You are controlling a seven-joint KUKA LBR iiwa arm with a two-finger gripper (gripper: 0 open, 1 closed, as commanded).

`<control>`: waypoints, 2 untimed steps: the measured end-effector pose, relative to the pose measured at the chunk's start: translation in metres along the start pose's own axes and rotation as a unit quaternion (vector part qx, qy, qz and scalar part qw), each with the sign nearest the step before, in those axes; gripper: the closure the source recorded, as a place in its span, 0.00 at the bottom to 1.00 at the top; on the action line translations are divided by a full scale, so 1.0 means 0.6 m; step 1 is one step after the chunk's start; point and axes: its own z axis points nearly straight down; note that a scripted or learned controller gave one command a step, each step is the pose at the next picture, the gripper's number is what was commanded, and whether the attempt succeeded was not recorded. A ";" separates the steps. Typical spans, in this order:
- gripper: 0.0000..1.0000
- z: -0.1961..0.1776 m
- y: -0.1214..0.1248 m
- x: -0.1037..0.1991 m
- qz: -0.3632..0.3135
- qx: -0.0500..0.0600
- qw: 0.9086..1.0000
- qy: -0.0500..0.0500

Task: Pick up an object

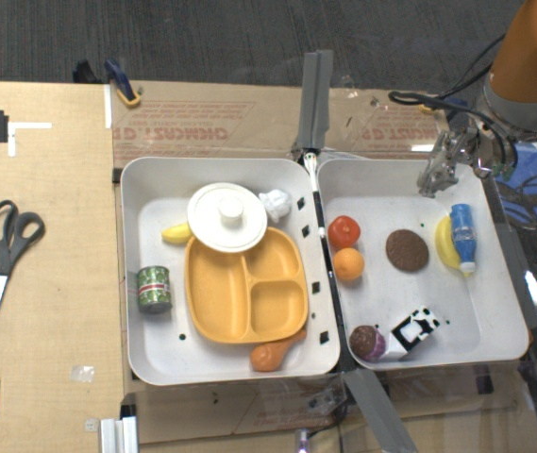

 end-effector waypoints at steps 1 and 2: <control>1.00 0.201 -0.086 0.073 -0.052 0.001 0.999 -0.003; 0.00 0.202 -0.085 0.074 -0.052 0.001 0.999 -0.002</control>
